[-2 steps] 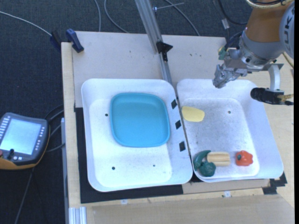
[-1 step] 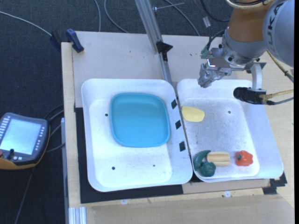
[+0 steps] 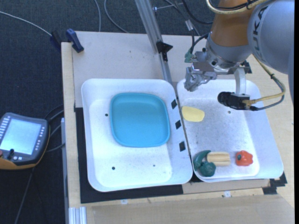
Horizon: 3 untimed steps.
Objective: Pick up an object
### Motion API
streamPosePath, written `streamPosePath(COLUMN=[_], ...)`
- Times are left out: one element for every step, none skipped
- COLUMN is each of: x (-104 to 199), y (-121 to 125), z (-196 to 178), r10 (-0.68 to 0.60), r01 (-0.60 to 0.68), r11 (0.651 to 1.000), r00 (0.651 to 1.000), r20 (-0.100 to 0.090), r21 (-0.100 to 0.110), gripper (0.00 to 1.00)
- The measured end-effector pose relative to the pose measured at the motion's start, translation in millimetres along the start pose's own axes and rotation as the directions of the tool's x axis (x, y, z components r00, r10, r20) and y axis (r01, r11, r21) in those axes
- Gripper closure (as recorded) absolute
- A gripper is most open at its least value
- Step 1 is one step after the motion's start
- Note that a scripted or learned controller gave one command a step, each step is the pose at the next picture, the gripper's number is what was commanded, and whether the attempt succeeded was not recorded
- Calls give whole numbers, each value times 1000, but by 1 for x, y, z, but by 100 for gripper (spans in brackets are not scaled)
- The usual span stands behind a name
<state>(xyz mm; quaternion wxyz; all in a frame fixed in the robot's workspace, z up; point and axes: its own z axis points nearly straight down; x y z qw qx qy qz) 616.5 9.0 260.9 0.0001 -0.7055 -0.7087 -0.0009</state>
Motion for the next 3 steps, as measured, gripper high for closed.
streamPosePath(x=[43,87,85], y=[-5,-16,-15], z=[4,5,5], r10=[1,1,4], r01=[-1,-1,-4], r11=[1000,1000,1000], r00=[1000,1000,1000], r20=[0,0,1], r21=[1,1,0], gripper=[100,100,0])
